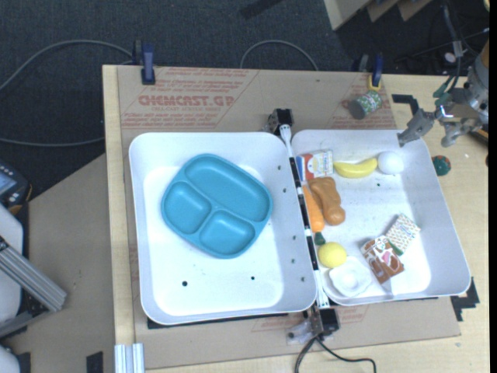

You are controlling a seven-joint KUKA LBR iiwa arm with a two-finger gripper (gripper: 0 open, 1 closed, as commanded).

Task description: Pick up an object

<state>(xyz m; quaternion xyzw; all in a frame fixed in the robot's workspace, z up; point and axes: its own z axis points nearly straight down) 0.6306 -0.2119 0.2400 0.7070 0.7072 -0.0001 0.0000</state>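
My gripper [428,135] hangs at the far right corner of the right bin [439,208], its two fingers spread open with nothing between them. Just below and left of it lie a white ball [390,162] and a yellow banana [356,167]. Further left in this bin are a red and white carton [317,164], a brown bread roll [328,199] and an orange carrot [313,212]. Toward the front are a yellow lemon [332,254], a white cup [349,279] and two snack packets [385,259] [402,232].
The left bin [155,270] holds a blue divided plate [217,206]. A small can [365,103] lies on the bench behind the right bin. A green object [442,164] sits just outside that bin's right rim. Clamps stand at the bench's far edge.
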